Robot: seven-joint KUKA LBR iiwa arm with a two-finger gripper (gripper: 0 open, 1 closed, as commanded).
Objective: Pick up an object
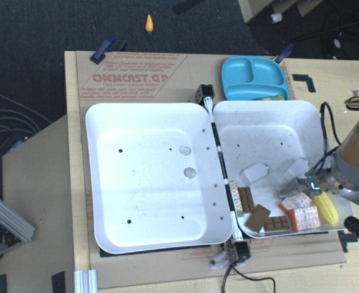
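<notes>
The right bin [271, 118] holds its objects in the near corner. These are a white block [254, 173], a chocolate bar [245, 199], a brown piece [257, 217], a second chocolate bar [276, 224], a red-and-white patterned box [301, 215] and a yellow corn cob [327, 207]. My arm [355, 157] comes in from the right edge. The gripper [308, 185] hangs low over the bin's near right part, just above the patterned box and beside the corn. Nothing can be seen held in it.
The left bin [106, 163] holds two small round grey discs [187, 162] near its right wall. A blue divided plate [256, 78] sits behind the right bin. A blue clip [102, 50] lies at the board's far left corner.
</notes>
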